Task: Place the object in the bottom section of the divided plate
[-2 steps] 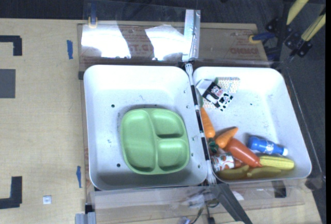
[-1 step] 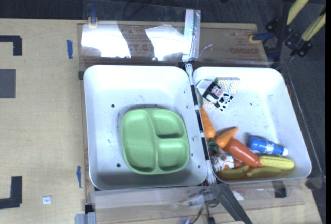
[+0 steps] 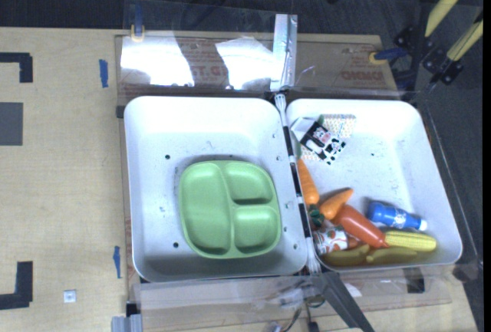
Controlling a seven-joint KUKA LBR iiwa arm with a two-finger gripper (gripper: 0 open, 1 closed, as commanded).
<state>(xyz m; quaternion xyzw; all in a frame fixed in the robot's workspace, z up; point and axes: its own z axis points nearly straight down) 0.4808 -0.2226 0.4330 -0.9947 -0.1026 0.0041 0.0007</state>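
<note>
A light green divided plate (image 3: pixel 205 209) lies in the left white bin (image 3: pixel 153 131), slightly right of the bin's middle. It has one long section on its left and two smaller sections on its right, and nothing lies in any of them. The loose objects sit in the right bin (image 3: pixel 391 146): a slim orange carrot (image 3: pixel 307 180) against the dividing wall, a stubby orange piece (image 3: pixel 336 202), an orange-red carrot (image 3: pixel 359 226), a blue bottle (image 3: pixel 395 216) and a yellow corn cob (image 3: pixel 410 242).
A black-and-white patterned item (image 3: pixel 323 141) lies at the back left of the right bin. A small printed packet (image 3: pixel 330 237) sits under the carrots at the front. A clear panel (image 3: pixel 207 54) stands behind the bins.
</note>
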